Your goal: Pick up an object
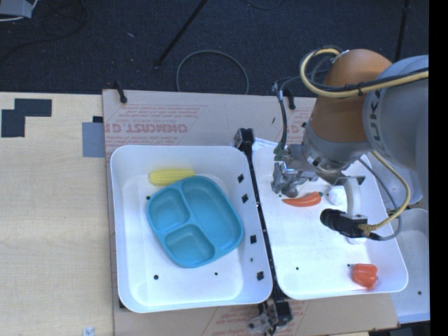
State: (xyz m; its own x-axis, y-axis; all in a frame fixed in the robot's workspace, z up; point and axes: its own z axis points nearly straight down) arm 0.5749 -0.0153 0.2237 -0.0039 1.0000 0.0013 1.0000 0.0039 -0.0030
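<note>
Spanning pale wooden bench (pixel 49 243), two white bins (pixel 133 285), dark carpet (pixel 105 33), end effector (pixel 287 180) grip perhaps unclear

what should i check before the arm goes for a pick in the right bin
1. Tool over the right bin: ok, it hangs above that bin's upper left part.
2. Target close by: ok, the orange-red carrot-shaped piece lies just below and right of the tool.
3. Tool free of any object: cannot tell, the finger ends are too blurred to read.
4. Other picks in that bin: ok, a small orange pepper-like piece sits near the lower right corner, apart from the rest.
5. Cable clearance: cannot tell, a yellow cable loops low over the bin beside a black part.
6. Left bin contents out of the way: ok, blue divided plate and yellow piece stay across the divider.
</note>
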